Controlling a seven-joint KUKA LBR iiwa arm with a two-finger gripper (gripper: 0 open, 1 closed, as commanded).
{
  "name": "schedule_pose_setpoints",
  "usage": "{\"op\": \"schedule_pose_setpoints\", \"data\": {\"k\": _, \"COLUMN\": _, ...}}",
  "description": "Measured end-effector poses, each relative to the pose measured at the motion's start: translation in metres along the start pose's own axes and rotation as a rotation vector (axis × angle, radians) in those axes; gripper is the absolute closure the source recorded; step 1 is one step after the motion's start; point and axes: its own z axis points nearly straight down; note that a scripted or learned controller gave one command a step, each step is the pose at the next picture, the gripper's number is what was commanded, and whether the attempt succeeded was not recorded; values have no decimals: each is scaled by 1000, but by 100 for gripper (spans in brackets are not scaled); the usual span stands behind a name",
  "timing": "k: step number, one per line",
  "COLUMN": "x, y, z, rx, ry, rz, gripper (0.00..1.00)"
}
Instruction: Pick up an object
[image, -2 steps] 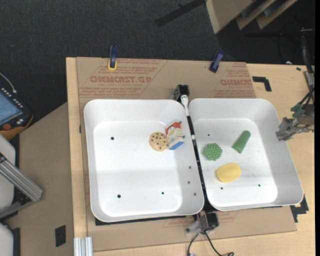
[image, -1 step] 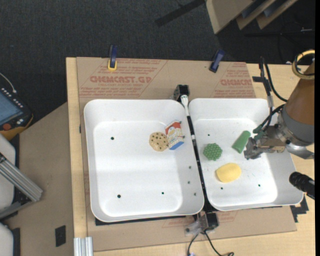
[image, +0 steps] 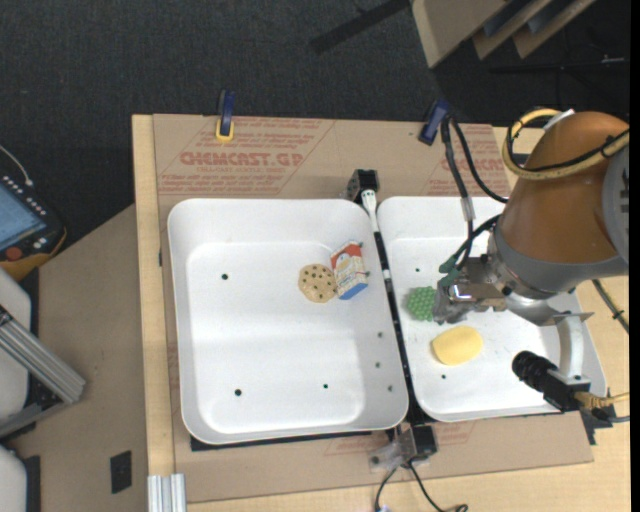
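Two white bins are seen side by side on a cardboard-covered tabletop (image: 250, 150). In the left bin (image: 200, 330) a round cookie (image: 317, 283) lies near the middle, with a small milk carton (image: 349, 271) touching it at its 2 o'clock side. In the right bin (image: 440, 400) a green knobbly object (image: 420, 302) rests close to the dividing rim, and a yellow rounded piece (image: 457, 346) lies just beside it at its 5 o'clock.

The arm (image: 565, 200) is lowered over the right bin, and the pincer (image: 462, 292) is placed just at the 3 o'clock side of the green object, near or touching it. Whether the pincer is spread or pressed together cannot be told, as its tip is hidden by the wrist and cables. Nothing is seen to be lifted: all four things rest on the bin floors.

The task is judged to be at an early stage. The approach to a target, most likely the green object, appears made; the grasp itself and the lift are left to be done, and a secure hold cannot be confirmed.
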Motion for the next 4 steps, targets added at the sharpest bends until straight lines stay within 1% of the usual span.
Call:
{"op": "schedule_pose_setpoints", "data": {"k": 1, "x": -5, "y": 1, "z": -11, "rx": -5, "ry": -4, "rz": 9, "gripper": 100}}
{"op": "schedule_pose_setpoints", "data": {"k": 2, "x": -49, "y": -2, "z": 57, "rx": 5, "ry": -5, "rz": 14, "gripper": 100}}
{"op": "schedule_pose_setpoints", "data": {"k": 3, "x": -125, "y": -2, "z": 42, "rx": -7, "ry": -10, "rz": 16, "gripper": 100}}
{"op": "schedule_pose_setpoints", "data": {"k": 4, "x": -203, "y": -3, "z": 90, "rx": 0, "ry": -6, "rz": 16, "gripper": 100}}
